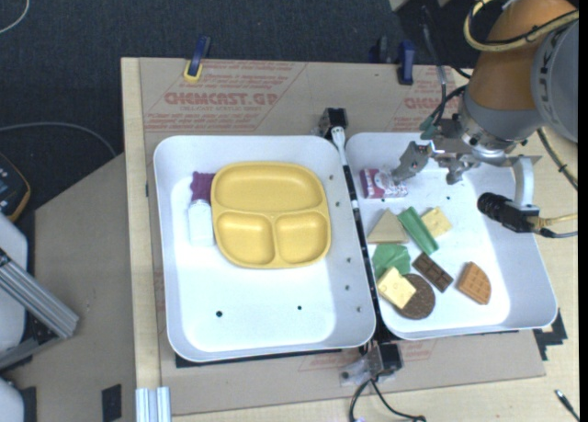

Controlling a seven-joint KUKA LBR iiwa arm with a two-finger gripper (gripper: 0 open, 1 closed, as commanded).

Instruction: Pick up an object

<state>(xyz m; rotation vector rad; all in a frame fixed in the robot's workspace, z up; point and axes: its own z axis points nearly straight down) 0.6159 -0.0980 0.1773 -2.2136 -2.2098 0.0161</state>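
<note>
Objects for picking lie mostly in the right-hand bin [533, 296]; read the view from left to right as follows. In the left-hand bin [184, 319] you see a yellow three-compartment tray [271, 213] resting flat in the upper half. Against its left edge sit a small white bottle-like item [198, 222] and, just above that, a dark magenta item [201, 185] partly tucked under the tray's rim. Two black clips [333, 120] hold the seam where the two bins meet, one at the top and one at the bottom. Crossing the seam, you meet a pink-and-white packet [378, 183] near the right bin's upper left corner. Below it lie a tan wedge [389, 226], a green stick-shaped piece [418, 229] tilted across the wedge's right side, and a pale yellow block [437, 222] touching the stick. Lower down, a green leaf-like piece [390, 257] sits beside a yellow cube [397, 288], which overlaps a round brown cookie [418, 301]; a dark brown chocolate bar [432, 272] and an orange waffle piece [475, 282] follow to the right. The gripper [404, 172] hangs over the packet's right edge, its tip just beside or touching it; you cannot tell whether its fingers are apart or together. Nothing is visibly held between them.
</note>
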